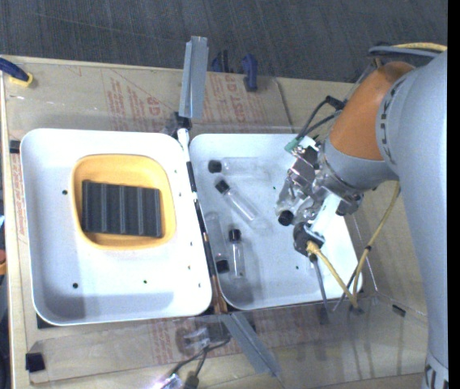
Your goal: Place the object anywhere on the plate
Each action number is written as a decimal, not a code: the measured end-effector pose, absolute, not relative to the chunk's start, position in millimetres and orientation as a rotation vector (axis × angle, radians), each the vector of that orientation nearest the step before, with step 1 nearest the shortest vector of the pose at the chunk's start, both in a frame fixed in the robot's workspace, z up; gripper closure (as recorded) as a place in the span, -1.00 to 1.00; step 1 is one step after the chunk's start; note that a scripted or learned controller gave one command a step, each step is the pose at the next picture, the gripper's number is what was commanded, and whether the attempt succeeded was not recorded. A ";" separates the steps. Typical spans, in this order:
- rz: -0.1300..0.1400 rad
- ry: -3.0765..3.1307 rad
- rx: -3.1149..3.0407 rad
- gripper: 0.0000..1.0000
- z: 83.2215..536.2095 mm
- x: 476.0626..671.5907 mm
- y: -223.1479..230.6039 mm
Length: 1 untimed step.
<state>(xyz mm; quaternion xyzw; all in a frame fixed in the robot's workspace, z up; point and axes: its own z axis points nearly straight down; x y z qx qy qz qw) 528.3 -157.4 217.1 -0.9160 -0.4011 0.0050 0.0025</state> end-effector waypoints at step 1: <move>0.003 -1.505 -2.756 1.00 211.9 559.2 -90.6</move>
